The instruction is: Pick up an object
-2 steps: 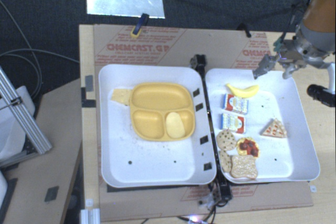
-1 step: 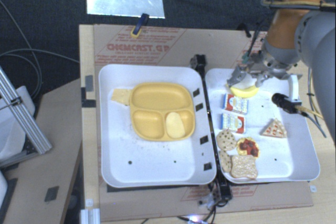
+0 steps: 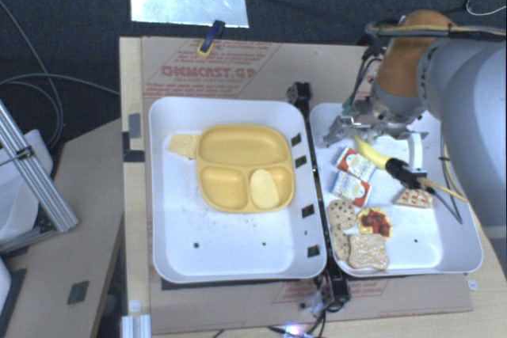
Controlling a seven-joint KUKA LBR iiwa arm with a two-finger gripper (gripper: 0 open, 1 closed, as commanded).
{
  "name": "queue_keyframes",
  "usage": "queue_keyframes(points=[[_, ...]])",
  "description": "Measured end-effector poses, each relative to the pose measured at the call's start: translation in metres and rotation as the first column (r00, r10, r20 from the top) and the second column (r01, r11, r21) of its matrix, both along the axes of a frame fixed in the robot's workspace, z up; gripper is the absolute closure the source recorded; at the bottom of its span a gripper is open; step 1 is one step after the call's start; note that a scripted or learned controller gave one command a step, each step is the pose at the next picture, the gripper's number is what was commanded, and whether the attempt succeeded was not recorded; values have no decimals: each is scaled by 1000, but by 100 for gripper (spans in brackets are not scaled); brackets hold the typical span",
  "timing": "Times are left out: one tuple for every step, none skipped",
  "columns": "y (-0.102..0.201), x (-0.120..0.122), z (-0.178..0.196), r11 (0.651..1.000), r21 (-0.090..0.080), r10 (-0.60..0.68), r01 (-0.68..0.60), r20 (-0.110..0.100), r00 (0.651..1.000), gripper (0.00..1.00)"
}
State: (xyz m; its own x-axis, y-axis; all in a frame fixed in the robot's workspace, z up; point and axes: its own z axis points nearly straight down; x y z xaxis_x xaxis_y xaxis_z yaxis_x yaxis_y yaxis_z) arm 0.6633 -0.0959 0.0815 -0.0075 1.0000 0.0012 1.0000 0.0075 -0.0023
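Tool (image 3: 377,132) at upper right of the frame, over the right bin's (image 3: 455,249) top end; whether released or clenched cannot be told. Judged step: approach. The nearest object, a yellow banana (image 3: 369,150), lies just below the tool; next, descend and close. The cardboard sheet (image 3: 207,71) reads "CHEMCAST GP".

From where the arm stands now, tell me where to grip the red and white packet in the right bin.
I'd grip the red and white packet across its narrow width, mid-length, coming straight down. It lies flat and slanted, with bare floor of the right bin along both long edges, while the crackers crowd its lower end.
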Motion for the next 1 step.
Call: queue_keyframes(points=[[-1, 2, 15, 1000, -2, 0, 0, 8, 1000, 100]])
